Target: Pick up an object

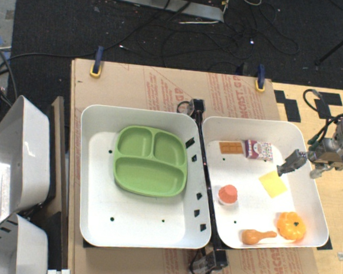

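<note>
Yellow block lies untouched in the right bin; the hand hovers just beside it, fingers spread and empty, pick-up not yet made.

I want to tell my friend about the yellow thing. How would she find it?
Look in the right bin, the one without the green plate. Near its right side, just under the gripper, lies the yellow square. It is the only flat, pale yellow piece; its neighbours are orange, pink or brown.
</note>
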You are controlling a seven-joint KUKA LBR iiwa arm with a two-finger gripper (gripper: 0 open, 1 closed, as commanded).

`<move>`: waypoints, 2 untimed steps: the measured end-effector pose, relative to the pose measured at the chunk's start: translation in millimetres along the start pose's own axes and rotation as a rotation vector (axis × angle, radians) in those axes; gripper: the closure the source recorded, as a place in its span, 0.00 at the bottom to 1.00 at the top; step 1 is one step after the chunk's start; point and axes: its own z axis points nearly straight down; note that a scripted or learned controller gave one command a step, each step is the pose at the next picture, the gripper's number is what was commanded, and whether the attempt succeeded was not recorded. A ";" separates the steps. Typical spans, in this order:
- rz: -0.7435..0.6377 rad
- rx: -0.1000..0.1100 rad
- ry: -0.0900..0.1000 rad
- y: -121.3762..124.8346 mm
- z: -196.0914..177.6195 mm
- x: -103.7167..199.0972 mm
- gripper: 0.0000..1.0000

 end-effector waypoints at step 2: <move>-0.001 -0.007 -0.001 7.2 56.4 3.8 0.00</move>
